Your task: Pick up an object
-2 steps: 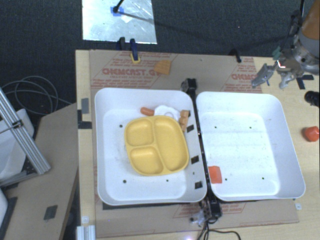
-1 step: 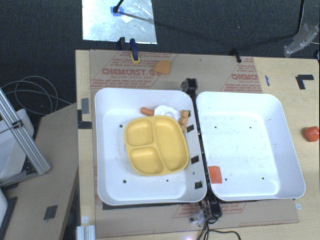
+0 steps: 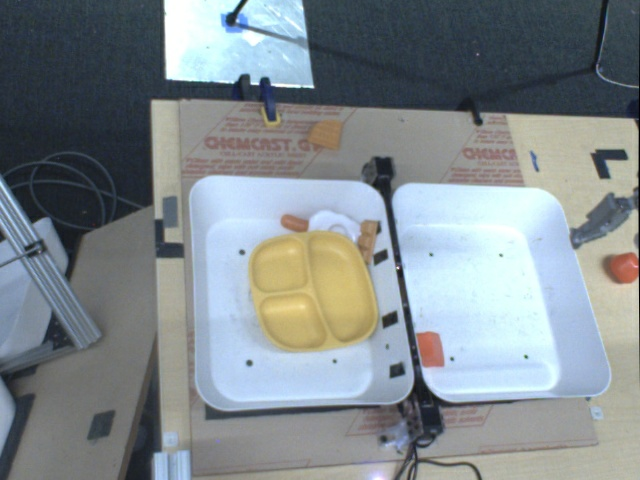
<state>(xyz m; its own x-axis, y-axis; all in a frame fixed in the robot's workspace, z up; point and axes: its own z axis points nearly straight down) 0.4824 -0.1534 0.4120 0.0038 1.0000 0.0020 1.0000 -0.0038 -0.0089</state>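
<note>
Left bin: a yellow divided plate is lying flat near the middle, three compartments facing up. Behind it, an orange sausage-shaped piece is resting on the bin floor, just beside a white item half hidden by the plate's far rim. A small tan block is sitting near the divider between the bins.

Right bin: a small orange block is lying in the near left corner, close against the wall. Otherwise the floor is showing only specks.

Far right: the hand is hanging over the right bin's outer rim, grey, seen at the frame's edge; whether it is wide or narrow cannot be told, and nothing is showing in it. A small orange-red thing is sitting on the counter just past it, outside the bin.

Handling, as a judgement: the orange block is looking like the likeliest pick — small, probably light and stiff, with flat sides for gripping across. Its spot against the corner wall is crowding one finger's path. The plate is likely smooth, hard plastic; only its raised rim is offering a hold, and it may slip or tip.
</note>
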